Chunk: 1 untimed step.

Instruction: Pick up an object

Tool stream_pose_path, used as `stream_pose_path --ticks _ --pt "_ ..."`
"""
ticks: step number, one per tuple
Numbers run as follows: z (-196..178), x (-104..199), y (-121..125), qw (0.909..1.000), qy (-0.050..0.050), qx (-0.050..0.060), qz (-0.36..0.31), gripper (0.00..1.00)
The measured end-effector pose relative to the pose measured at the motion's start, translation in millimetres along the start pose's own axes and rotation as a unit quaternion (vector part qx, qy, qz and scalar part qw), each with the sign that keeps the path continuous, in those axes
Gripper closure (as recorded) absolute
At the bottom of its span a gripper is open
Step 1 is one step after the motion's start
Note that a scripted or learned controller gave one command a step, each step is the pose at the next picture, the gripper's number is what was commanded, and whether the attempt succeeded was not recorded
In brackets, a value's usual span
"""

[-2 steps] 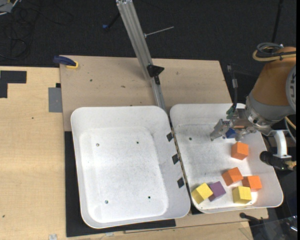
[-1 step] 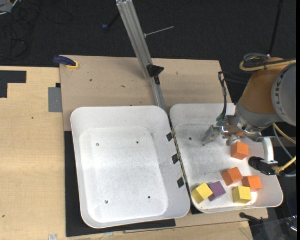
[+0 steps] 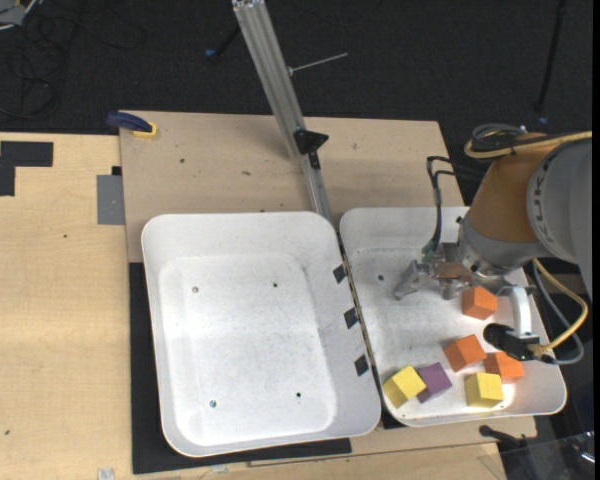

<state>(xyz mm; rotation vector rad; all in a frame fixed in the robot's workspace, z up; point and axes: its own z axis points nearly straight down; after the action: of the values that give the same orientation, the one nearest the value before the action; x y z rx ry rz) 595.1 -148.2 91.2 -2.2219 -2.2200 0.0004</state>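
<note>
The gripper [image 3: 420,278] hung low over the right bin [image 3: 380,230], its fingers [image 3: 408,284] spread with nothing between them. The nearest block, an orange cube [image 3: 479,302], lay just right of the fingers and a little nearer the camera, close under the wrist. The other blocks sat along the bin's near edge: a second orange [image 3: 464,351], a third [image 3: 507,367], purple [image 3: 434,379] and two yellow [image 3: 405,384] [image 3: 483,389]. A grasp would likely need a short shift right.
</note>
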Motion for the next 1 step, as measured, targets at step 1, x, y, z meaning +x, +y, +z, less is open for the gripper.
stream_pose_path --ticks 1 --pt "-11.5 -2.6 0.2 1.0 -0.001 -0.001 0.003 1.0"
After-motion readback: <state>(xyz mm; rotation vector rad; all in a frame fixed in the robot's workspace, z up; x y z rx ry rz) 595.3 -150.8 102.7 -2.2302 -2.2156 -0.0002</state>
